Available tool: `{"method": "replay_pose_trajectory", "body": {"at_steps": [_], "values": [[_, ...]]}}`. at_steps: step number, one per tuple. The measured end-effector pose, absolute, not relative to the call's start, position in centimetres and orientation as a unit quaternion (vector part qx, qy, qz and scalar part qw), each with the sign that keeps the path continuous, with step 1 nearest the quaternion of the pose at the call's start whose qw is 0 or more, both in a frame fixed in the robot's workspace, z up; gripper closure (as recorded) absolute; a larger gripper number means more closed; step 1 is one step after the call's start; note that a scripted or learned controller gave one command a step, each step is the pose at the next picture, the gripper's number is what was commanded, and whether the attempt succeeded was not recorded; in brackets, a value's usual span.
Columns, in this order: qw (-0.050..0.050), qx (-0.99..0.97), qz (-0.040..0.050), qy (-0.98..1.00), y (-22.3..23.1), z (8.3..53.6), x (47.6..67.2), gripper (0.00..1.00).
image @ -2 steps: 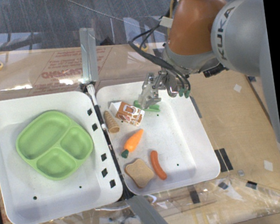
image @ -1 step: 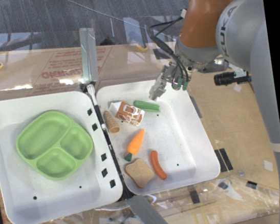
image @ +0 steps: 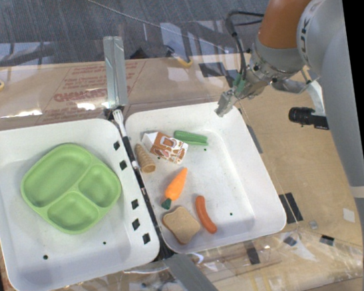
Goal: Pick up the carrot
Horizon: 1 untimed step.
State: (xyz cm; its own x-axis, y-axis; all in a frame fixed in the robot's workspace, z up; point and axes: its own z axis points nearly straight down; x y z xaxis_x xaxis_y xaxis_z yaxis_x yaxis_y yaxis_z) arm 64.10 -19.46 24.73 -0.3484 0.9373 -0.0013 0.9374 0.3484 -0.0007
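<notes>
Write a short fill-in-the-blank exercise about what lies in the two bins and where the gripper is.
1. The carrot lies in the ____ bin as the camera sees it.
2. The green plate has ____ compartments.
3. The gripper hangs over the ____ right corner of the carrot's bin.
4. The sausage lies beside the slice of ____.

Missing words: right; three; far; bread

Arm [image: 317,28] enters from right, orange band uppermost, wrist angled down and left. Gripper [image: 224,106] small at its tip, pointing lower left; finger gap unreadable.
</notes>
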Motion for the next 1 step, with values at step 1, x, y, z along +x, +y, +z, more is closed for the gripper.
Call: {"method": "replay_pose_trajectory", "body": {"at_steps": [1], "values": [[0.001, 0.672, -0.0003, 0.741, -20.99, 26.39, 65.39, 1.0]]}}
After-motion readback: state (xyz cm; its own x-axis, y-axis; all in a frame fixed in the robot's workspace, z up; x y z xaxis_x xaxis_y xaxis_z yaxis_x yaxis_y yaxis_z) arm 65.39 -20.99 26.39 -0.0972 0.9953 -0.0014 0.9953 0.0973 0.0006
